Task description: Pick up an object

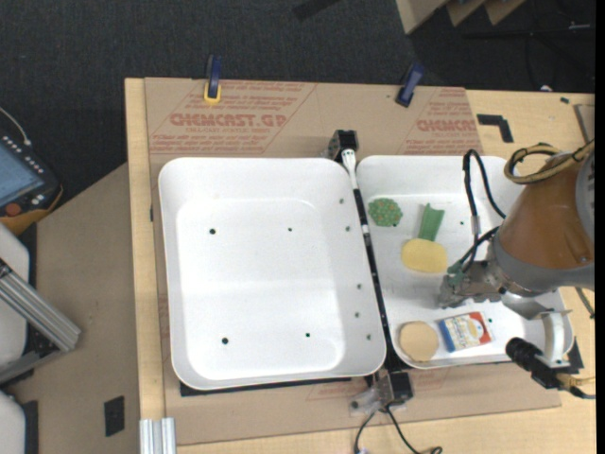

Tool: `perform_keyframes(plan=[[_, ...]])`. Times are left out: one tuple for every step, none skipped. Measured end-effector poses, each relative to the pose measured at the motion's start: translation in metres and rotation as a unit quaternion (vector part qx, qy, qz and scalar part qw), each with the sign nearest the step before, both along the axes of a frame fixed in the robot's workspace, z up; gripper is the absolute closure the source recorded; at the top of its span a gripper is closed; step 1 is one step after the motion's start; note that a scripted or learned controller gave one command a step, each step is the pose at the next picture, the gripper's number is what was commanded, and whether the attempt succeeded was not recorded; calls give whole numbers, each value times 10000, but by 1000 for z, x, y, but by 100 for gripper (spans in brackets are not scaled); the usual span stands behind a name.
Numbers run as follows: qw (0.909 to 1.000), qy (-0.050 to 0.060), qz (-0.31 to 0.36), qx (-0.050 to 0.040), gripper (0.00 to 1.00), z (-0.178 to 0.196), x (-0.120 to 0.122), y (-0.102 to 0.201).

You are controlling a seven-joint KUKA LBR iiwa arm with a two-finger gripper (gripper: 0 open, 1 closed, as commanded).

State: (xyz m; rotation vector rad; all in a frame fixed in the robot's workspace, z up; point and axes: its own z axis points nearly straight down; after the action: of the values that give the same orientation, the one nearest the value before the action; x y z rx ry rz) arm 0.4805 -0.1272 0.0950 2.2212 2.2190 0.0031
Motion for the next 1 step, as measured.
perform_keyframes(plan=[[9999, -96, 49, -8, 100, 196, 58, 54]])
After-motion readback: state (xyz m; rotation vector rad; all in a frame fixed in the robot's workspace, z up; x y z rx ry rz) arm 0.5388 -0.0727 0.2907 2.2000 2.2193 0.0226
